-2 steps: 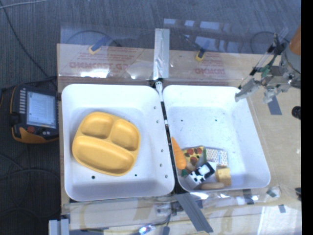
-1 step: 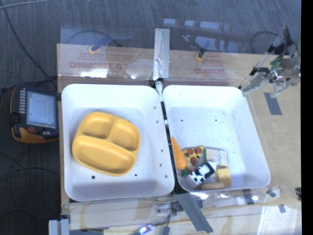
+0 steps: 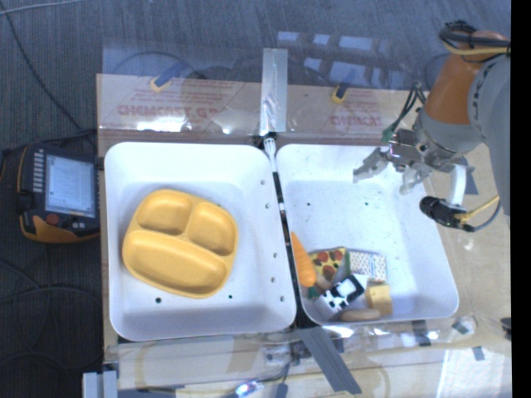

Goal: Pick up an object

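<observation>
Camera view: toy pile point(image 3: 344, 282) well below open, empty pincer point(image 3: 387, 172)

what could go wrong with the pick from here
1. The small items are packed together in the near corner of the right bin; a descent there may close on several or knock them apart.
2. They sit against the bin's wall and the divider, so the gripper may hit the rim.
3. The gripper hangs over the far side of that bin, away from the pile, so a straight drop would likely meet bare floor.
</observation>
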`<state>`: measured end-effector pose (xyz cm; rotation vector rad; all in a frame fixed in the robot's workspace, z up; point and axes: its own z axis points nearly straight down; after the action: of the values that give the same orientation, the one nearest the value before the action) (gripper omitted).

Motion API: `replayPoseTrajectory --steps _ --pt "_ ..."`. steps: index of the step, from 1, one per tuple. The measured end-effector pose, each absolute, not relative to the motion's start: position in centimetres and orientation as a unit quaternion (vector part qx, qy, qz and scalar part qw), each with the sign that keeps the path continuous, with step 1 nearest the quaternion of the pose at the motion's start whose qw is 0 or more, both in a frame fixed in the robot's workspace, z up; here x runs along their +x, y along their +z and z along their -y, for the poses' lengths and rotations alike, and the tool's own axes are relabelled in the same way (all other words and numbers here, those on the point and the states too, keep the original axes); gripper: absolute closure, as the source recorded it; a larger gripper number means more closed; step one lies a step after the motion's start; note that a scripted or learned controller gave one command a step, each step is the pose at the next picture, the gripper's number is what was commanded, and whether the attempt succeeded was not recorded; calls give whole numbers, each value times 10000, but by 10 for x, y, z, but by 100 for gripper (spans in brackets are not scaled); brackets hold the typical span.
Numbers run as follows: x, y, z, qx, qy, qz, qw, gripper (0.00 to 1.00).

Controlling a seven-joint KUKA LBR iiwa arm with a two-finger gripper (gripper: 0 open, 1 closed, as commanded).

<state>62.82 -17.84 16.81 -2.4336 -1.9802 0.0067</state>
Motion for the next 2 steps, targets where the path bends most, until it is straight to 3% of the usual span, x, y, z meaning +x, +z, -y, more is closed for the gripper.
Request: replayPoseTrajectory --steps 1,2 --pt "550 131 188 -8055 30 5926 17 0" --pt "494 92 193 -8383 -98 5452 -50 0"
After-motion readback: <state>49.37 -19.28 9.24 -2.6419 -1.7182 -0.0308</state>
